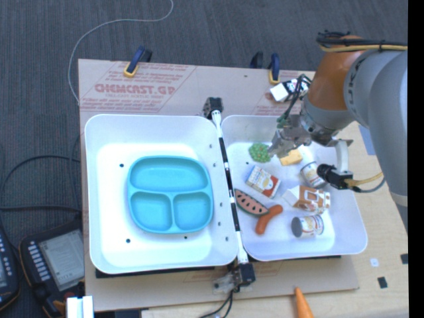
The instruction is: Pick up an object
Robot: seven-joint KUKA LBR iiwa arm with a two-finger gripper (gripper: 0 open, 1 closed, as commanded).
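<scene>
Bright, even light falls from above. The 2 white bins (pixel 99 177) look nearly washed out, with soft shadows along their inner walls. Small items in the right bin look slightly soft. The dark carpet (pixel 40 45) stays dim and grainy.

blue tray (pixel 170 194), white bins (pixel 106 134), orange sausage (pixel 268 218)

You look down from one fixed camera above the bench, tilted at a slant, far enough back to take in both white bins whole: the left bin (pixel 93 177) and the right bin (pixel 351 237). Dark carpet lies along the top of your view. The arm (pixel 361 78) enters from your right.
</scene>
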